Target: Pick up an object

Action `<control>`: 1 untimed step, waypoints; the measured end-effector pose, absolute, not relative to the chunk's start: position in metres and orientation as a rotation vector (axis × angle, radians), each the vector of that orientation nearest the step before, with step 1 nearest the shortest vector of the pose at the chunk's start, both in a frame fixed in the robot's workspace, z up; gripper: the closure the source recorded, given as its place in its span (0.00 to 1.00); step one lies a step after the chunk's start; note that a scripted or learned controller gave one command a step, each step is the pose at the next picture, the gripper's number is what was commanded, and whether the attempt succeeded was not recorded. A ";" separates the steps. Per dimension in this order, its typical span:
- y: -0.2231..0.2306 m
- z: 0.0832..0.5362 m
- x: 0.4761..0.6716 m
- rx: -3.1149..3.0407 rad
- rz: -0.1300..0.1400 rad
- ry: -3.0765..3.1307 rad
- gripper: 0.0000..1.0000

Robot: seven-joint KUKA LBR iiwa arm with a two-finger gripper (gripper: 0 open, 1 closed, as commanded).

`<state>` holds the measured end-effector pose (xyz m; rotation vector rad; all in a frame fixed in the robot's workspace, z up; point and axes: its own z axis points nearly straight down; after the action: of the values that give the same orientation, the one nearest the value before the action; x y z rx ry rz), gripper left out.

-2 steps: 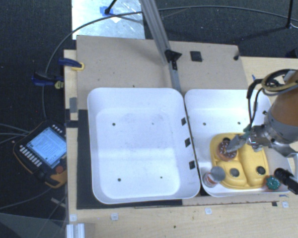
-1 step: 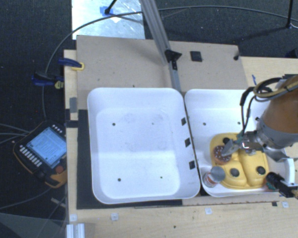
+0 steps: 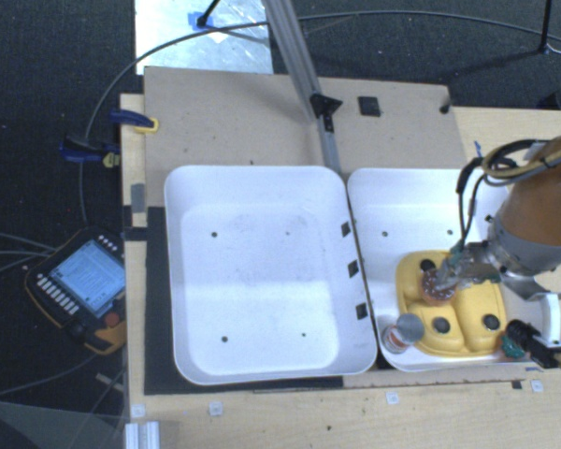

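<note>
The likeliest target is a small reddish-brown item (image 3: 437, 290), too blurred to name, which sits on the upper left part of a lumpy yellow moulded piece (image 3: 463, 318) in the near half of the right bin (image 3: 393, 204). The pincer (image 3: 455, 269) hangs right over that item, touching it or just above it. Its tip merges with the item from this angle, so I cannot tell whether it is spread, pressed together, or pinching anything. Its place suggests a grasp try in progress, aimed at the small item rather than at the broad yellow piece, which looks too wide and rounded for an easy grip. A little grey-capped piece (image 3: 408, 329) lies just beside the yellow one, at its lower left, against the bin's near wall, where a descending tool would have poor access. The arm (image 3: 542, 218) reaches in from the right, bent low over the bin's far side, which suits a steep approach from above. The left bin (image 3: 252, 251) touches the right one along their shared rim, probably as the place to drop things. Both rest on the brown counter (image 3: 262, 120), with blue clamps (image 3: 86, 150) at its left edge, presumably fixing the board, and a handheld controller (image 3: 82, 283) on the floor beyond.
</note>
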<state>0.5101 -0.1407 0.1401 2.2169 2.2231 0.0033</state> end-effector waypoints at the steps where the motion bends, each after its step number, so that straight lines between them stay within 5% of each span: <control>1: -0.143 0.204 0.511 2.212 0.006 2.222 1.00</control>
<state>0.5114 -0.1433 0.2042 2.2118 2.2215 0.0062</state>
